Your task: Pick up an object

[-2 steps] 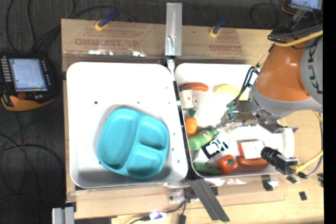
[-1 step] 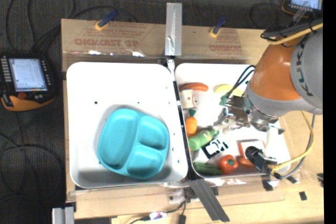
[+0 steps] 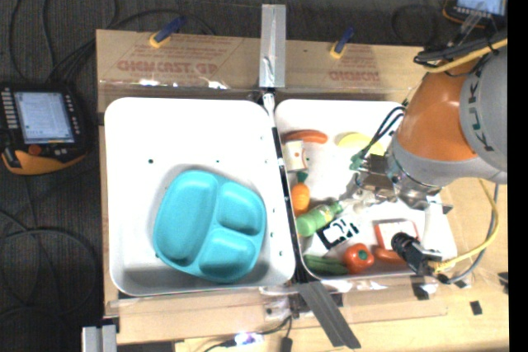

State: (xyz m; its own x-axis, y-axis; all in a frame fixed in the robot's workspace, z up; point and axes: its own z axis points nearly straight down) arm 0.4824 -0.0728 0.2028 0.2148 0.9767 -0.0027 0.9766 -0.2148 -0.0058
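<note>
We see gripper [image 3: 356, 195] low over right bin [image 3: 388, 113], above toy food pile: orange [image 3: 300, 196], green bottle [image 3: 314, 219], tomato [image 3: 358, 258]. Finger state: we cannot tell. Left bin [image 3: 132, 128] holds turquoise divided tray [image 3: 211, 223].

bench [image 3: 206, 62], 2 white bins side by side, left bin [image 3: 132, 128], right bin [image 3: 379, 113]

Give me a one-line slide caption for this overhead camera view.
KUKA arm's gripper hovers over toy food in the right bin; a blue divided tray sits in the left bin.
</note>
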